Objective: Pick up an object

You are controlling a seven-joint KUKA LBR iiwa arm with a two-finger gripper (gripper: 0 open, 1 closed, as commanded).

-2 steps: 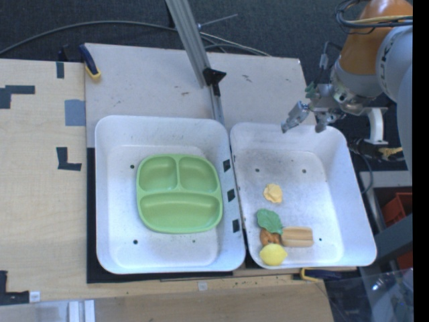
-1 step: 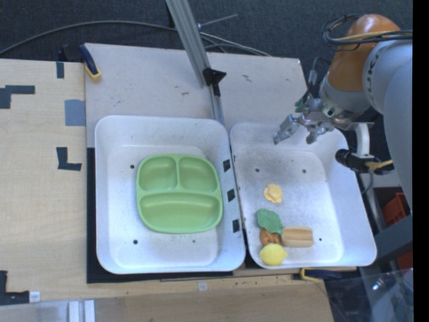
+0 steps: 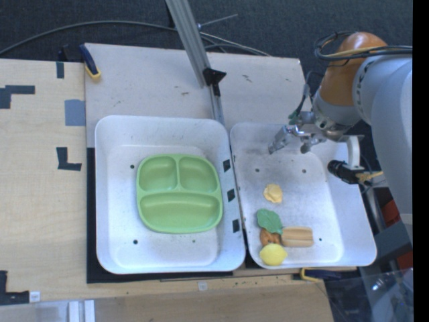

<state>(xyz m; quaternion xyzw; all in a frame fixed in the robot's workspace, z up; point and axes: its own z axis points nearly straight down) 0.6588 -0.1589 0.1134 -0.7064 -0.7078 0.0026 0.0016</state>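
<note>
My gripper (image 3: 290,146) hangs over the back part of the right bin (image 3: 348,247), its two fingers spread apart with nothing between them. Below it in the bin lies a small pale yellow piece (image 3: 273,193). Nearer the front sit a green leafy toy (image 3: 269,219), a small orange piece (image 3: 269,237), a tan bread-like roll (image 3: 297,237) and a yellow lemon (image 3: 273,254), all bunched together. The gripper is well apart from every one of them.
The left bin (image 3: 114,180) holds a green divided plate (image 3: 179,193). A metal pole (image 3: 191,32) slants across the back of the bench. The wooden bench top (image 3: 40,180) stretches to the left.
</note>
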